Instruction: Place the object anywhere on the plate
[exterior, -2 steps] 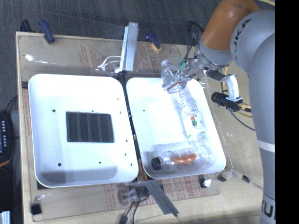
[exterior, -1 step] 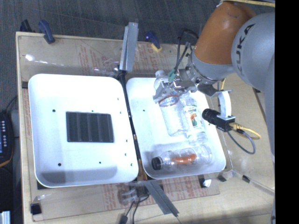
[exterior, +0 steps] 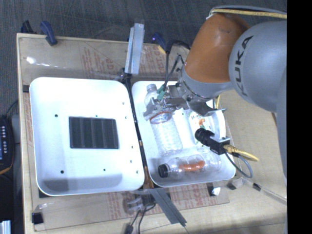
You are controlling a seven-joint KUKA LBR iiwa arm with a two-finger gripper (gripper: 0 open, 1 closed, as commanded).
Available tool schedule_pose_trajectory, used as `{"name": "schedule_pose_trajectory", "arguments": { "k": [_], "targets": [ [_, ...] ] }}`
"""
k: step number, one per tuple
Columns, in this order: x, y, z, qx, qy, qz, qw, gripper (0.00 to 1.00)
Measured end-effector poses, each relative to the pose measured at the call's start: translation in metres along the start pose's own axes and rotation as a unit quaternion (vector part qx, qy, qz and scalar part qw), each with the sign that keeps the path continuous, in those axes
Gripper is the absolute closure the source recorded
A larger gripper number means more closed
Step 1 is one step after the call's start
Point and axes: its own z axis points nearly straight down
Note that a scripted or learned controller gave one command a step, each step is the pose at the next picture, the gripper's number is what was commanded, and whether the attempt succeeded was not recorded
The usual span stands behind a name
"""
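- Clear plastic bottle (exterior: 165, 130) lying in right bin (exterior: 222, 130), cap end toward far wall, not on the plate yet.
- Gripper (exterior: 163, 104) right over its neck end; contact unclear, finger state can't tell.
- Dark ribbed plate (exterior: 93, 132) sitting mid left bin (exterior: 48, 96), nothing on it.
- Probably pre-grasp: pick, carry over, drop all left.
- Also in right bin: second clear bottle (exterior: 187, 167) with dark cap and orange inside, along near wall.
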Motion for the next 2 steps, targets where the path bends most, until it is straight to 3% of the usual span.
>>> {"name": "schedule_pose_trajectory", "arguments": {
  "k": [1, 2],
  "targets": [
    [0.059, -0.020, 0.076, 0.001, 0.000, -0.012, 0.9999, 1.00],
    [0.058, 0.054, 0.059, -0.001, -0.001, -0.160, 0.9870, 1.00]
  ]
}}
